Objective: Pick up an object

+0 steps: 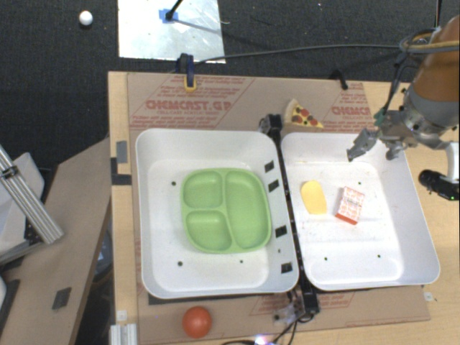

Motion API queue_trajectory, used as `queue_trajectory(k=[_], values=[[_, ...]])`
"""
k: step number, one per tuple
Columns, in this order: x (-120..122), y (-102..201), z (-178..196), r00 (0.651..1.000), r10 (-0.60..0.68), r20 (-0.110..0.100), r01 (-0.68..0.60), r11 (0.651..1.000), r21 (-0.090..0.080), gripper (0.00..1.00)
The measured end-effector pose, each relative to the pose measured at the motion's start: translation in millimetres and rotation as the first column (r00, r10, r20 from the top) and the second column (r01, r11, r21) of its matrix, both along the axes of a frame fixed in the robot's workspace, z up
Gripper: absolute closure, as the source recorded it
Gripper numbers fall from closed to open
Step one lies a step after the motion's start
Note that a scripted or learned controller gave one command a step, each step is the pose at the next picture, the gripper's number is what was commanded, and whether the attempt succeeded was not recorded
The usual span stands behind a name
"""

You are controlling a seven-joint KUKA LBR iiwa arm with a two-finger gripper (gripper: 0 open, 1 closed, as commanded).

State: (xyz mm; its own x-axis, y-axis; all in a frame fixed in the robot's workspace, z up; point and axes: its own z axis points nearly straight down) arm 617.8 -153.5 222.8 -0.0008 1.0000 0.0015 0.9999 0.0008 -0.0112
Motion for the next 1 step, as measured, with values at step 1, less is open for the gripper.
queue_trajectory(k=[1], values=[[2.3,0.5,8.4,1.0,0.002,0.013,-0.002,1.0,-0.002,0.0]])
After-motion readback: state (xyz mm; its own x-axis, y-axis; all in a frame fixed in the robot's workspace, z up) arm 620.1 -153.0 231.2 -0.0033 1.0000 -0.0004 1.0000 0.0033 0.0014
